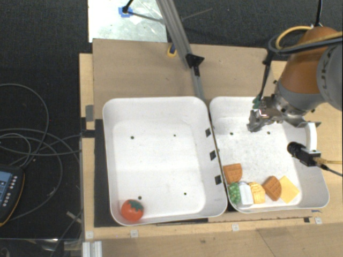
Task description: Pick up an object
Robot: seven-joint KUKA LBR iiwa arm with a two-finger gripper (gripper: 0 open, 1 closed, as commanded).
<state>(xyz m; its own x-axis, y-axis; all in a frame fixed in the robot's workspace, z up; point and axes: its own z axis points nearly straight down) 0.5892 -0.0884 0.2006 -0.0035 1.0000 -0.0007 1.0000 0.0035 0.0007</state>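
Holding one tomato (132, 210), left bin (155, 107); right bin (230, 105) has toy food (261, 189); pincer (256, 123) grip unclear.

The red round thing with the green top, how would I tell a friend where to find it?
Start at the left bin, the one away from the arm. Look to its near left corner, where a toy tomato sits against the rim. It is round and red with a green stalk, and it lies alone, while the other toys crowd the right bin's near edge.
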